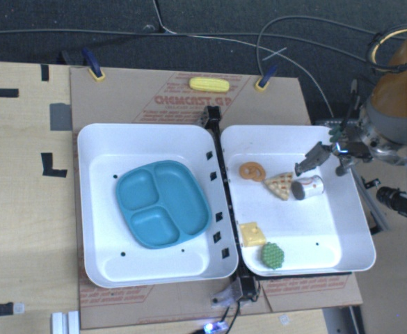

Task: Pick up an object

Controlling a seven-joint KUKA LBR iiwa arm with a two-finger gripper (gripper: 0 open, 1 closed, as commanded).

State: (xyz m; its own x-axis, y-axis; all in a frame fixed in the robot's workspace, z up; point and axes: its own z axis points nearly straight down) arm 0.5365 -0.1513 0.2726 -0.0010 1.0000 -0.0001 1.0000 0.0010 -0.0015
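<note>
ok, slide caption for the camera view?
Gripper open above right bin's toy food; blue divided plastic tray in left bin.

Two bins (92, 186), five food items (273, 255)

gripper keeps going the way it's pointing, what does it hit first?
Probably the small silver-capped cylinder: the gripper slants down-left toward it in the right bin, with the waffle-patterned wedge just beyond. Depth is unclear from one view, so it might pass above.

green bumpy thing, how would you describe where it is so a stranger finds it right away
Look at the right-hand white bin of the two. Go to its near edge, toward the divider: the green bumpy thing lies there, just below a yellow block. It is the only green item in that bin.
</note>
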